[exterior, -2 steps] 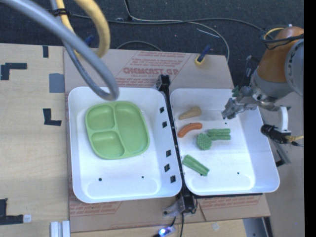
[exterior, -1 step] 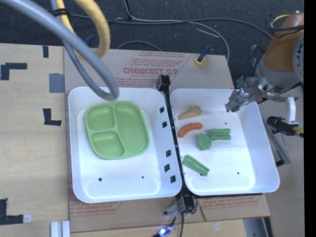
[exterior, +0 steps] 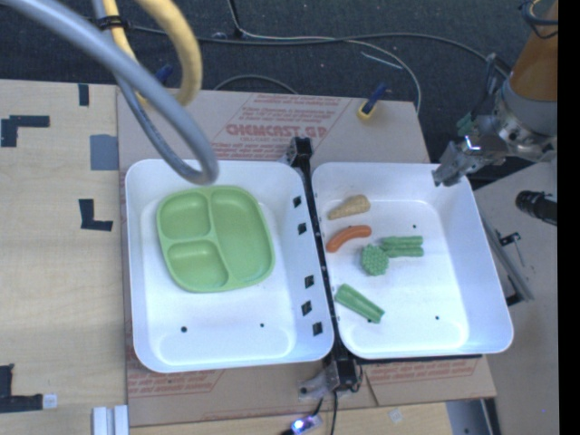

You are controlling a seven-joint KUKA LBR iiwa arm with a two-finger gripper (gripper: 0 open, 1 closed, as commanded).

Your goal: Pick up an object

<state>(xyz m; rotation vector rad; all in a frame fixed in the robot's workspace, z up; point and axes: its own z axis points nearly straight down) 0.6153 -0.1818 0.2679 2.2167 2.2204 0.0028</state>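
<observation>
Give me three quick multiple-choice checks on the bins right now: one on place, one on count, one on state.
1. Where is the green divided plate?
A. In the left bin
B. In the right bin
C. On the cardboard

2. How many toy food pieces lie in the right bin?
A. Two
B. Four
C. Seven

3. Where is the gripper relative to the food pieces?
A. Closed around the orange piece
B. Pressed onto the plate
C. Over the right bin's upper right corner, apart from them

Answers:
1. A: the plate sits in the left bin.
2. B: a tan piece, an orange piece, broccoli and a green strip.
3. C: it touches no piece.
</observation>
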